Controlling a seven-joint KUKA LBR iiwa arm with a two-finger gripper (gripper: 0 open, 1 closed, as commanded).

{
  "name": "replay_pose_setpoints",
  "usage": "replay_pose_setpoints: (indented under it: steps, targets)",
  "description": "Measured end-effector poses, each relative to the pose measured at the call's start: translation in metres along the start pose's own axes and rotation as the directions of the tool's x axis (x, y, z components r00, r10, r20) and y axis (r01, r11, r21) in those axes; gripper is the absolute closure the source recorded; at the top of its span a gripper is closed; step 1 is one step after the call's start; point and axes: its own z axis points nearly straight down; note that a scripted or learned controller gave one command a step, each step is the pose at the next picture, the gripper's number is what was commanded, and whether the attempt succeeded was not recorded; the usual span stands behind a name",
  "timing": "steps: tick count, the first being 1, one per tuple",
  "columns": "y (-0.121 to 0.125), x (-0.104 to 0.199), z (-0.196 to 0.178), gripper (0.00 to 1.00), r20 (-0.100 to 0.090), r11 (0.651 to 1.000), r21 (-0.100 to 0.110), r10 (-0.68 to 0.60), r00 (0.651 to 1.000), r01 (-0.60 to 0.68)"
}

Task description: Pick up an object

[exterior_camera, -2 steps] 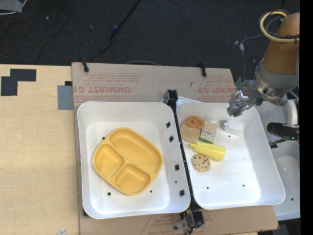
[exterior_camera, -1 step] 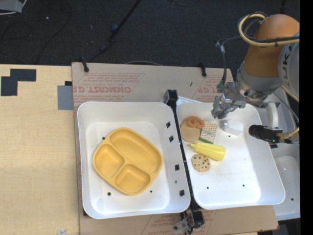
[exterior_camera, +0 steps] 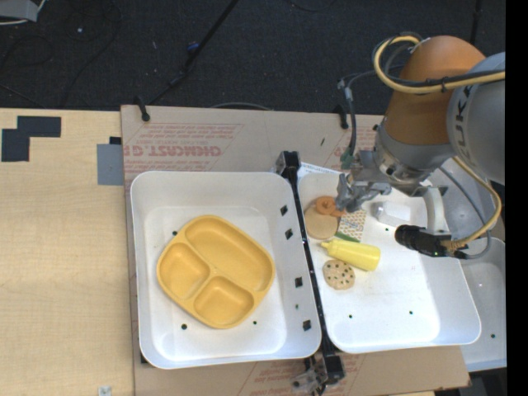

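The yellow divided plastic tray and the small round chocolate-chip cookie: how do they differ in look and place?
The yellow divided plastic tray is much larger than the small round chocolate-chip cookie. The tray is plain yellow with three compartments; the cookie is tan with dark spots. The tray lies in the left bin, the cookie in the right bin. Both lie flat.

Dark carpet floor (exterior_camera: 165, 40) with loose cables (exterior_camera: 206, 31) at top, pale wooden bench (exterior_camera: 58, 262) at left, printed cardboard sheet (exterior_camera: 190, 143) over it, even indoor light
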Motion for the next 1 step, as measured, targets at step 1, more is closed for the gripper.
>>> replay_pose_setpoints:
  steps: [1]
  targets:
    - [-0.0096, 0.0513, 0.0134, 1.00, 0.000, 1.000, 0.001, 0.000, 1.000, 0.000]
